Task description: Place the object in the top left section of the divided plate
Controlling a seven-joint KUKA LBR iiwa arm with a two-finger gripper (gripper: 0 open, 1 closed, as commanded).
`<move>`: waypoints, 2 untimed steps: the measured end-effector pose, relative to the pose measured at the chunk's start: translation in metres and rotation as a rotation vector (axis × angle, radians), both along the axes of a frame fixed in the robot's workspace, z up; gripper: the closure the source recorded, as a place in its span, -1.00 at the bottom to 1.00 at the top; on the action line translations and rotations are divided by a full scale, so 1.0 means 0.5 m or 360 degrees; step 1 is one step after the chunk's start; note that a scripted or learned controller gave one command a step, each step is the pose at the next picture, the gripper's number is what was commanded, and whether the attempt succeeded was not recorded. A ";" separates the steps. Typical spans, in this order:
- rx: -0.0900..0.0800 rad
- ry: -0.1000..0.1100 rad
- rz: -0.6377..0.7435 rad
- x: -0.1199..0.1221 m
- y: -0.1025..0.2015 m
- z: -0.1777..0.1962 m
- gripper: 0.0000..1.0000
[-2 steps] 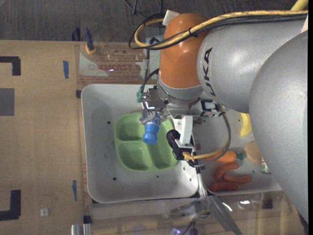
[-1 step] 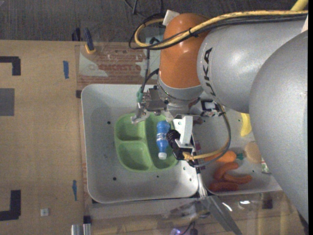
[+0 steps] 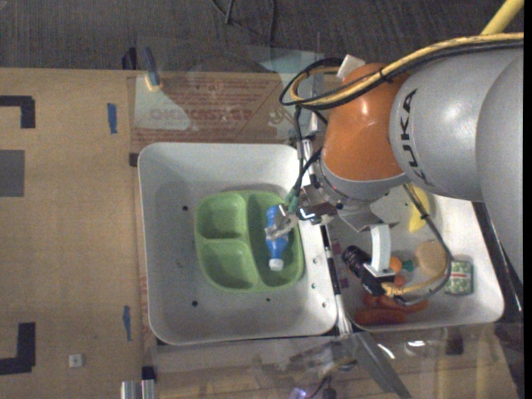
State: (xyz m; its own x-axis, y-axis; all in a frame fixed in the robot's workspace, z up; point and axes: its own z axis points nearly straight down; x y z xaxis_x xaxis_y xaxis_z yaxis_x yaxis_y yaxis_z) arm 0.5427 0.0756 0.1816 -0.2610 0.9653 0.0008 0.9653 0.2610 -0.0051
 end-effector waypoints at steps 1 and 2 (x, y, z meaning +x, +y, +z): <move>-0.0001 0.0000 -0.0010 0.003 -0.005 0.016 1.00; 0.0002 0.0000 0.0167 -0.092 -0.087 0.047 1.00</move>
